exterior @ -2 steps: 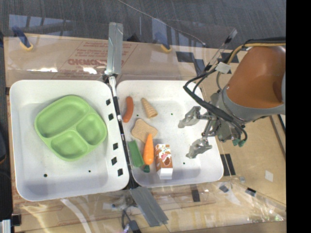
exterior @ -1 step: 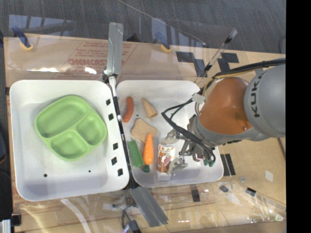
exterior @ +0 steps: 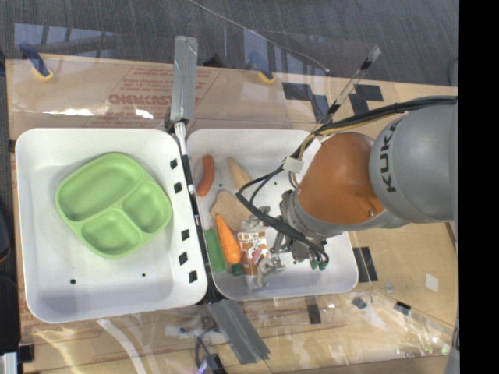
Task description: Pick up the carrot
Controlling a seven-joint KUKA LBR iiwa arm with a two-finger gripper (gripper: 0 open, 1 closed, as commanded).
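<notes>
The carrot is a short orange piece lying in the right bin, close to its left wall and pointing from upper left to lower right. My gripper is low in the same bin, just right of the carrot's lower end, over a small red and white printed item. The arm's orange band and grey wrist cover the bin's right half. Nothing orange shows at the gripper itself.
A green strip lies against the carrot's left side. Above it are a tan slice, a pale cone-shaped piece and a reddish sausage. The left bin holds a green divided plate.
</notes>
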